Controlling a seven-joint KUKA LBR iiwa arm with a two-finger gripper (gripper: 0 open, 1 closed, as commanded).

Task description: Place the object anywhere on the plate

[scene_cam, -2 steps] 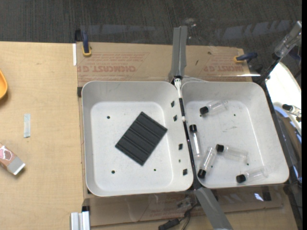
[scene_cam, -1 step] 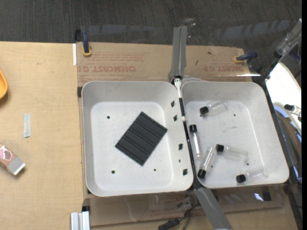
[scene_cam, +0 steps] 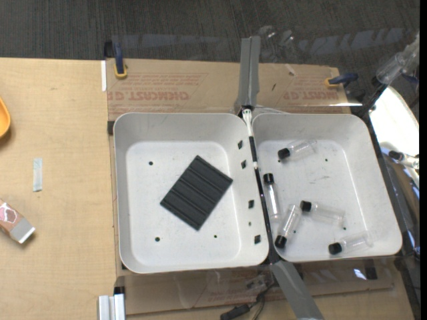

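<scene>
- Clearly the job has yet to start: the dark ribbed plate (scene_cam: 197, 193) lies flat in the left bin (scene_cam: 133, 129), turned so its corners point toward twelve, three, six and nine o'clock, with nothing on it.
- Candidate objects are the clear tubes with black caps, all in the right bin (scene_cam: 360, 131): one tube (scene_cam: 297, 150) near eleven o'clock of that bin, one tube (scene_cam: 271, 193) lying along the divider at nine o'clock, a crossing pair (scene_cam: 288, 223) near the centre, with its partner (scene_cam: 321, 211) just toward three o'clock, and one tube (scene_cam: 348, 245) at five o'clock.
- Judged from this layout, the tube at eleven o'clock looks the easiest pick, since it lies apart from the others and clear of the walls; the one at the divider leaves little room beside it.
- A good grasp would likely close across the tube's body, not its length, because the round plastic can roll or slip.
- The release should probably come low over the plate's middle, along the ribs, so the tube settles instead of rolling off.
- At the right edge, around two to three o'clock, a bright, blurred shape (scene_cam: 393, 109) may be part of the arm; its pose cannot be read.
- Whether the pincer is spread or pressed together cannot be told.
</scene>
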